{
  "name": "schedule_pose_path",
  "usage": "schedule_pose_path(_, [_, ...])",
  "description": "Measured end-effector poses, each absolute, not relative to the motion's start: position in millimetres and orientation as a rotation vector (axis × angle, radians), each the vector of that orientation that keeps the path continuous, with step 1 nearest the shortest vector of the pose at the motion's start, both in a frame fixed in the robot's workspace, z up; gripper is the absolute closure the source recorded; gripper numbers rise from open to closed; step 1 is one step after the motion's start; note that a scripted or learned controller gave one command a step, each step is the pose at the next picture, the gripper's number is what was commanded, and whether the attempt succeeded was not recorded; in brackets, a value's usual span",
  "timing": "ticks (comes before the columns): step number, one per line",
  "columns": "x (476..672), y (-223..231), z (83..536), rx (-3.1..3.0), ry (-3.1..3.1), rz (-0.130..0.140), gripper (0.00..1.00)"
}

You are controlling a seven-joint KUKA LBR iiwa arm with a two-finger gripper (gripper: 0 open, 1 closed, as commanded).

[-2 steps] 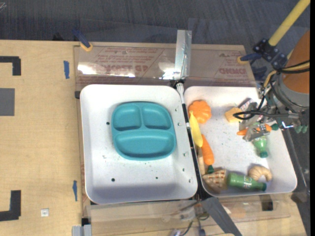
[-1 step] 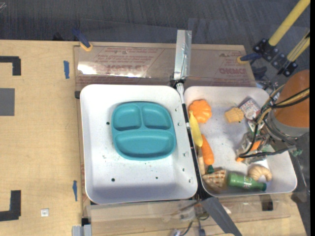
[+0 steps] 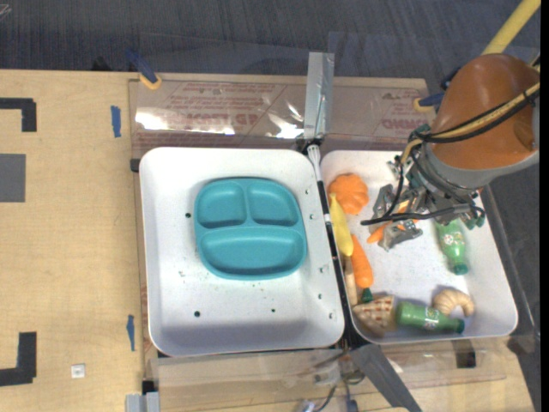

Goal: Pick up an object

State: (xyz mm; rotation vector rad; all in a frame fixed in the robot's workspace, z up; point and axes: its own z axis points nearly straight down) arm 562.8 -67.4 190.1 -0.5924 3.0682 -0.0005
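Even overhead light, soft shadows, mild glare, slightly soft focus

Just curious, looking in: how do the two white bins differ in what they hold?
The left bin holds a single thing, a teal divided plate lying flat near its middle. The right bin holds many small things scattered about, among them an orange, a carrot and two green bottles. The claw hangs over the right bin, not the left. Both bins are shallow, white and side by side.
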Motion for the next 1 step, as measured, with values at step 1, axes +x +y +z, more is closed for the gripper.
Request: schedule_pose_path(1, [574.1, -38.4, 261.6, -0.354, 3.108, 0.0, 1.0])
